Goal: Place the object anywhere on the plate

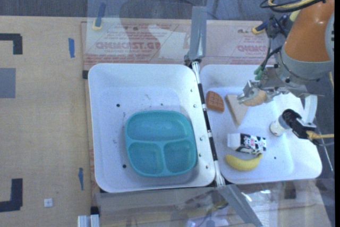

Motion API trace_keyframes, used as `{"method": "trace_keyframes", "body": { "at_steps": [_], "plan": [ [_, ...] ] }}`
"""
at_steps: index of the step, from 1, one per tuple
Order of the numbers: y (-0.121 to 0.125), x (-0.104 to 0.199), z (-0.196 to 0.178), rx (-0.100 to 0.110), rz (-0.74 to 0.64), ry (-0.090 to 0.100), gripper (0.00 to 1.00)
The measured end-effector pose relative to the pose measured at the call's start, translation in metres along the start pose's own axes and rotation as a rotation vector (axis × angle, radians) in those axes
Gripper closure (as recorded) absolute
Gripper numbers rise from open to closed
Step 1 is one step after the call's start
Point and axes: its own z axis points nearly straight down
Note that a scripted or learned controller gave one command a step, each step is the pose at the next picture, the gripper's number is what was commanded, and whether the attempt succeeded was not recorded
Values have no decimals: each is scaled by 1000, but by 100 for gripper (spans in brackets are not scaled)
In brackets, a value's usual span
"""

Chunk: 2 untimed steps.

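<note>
The gripper (254, 96) hangs over the right bin's bread slice (235, 109), fingers unclear; it looks light, stiff, best pinched across its edges.

One fixed camera looks down at a slant on both bins (101, 114), arm (311, 34) entering from the right.

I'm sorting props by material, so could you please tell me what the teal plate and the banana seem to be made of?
The plate looks like moulded plastic: uniform teal, smooth, three compartments. The banana is probably a plastic toy: even yellow, slight sheen, though a real one cannot be ruled out.
</note>
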Motion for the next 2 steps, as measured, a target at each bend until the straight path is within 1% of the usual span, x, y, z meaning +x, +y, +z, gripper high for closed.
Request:
{"method": "trace_keyframes", "body": {
  "at_steps": [1, 2],
  "plan": [
    [12, 69, 32, 3, 203, 2, 100],
    [1, 150, 31, 1, -99, 2, 100]
  ]
}}
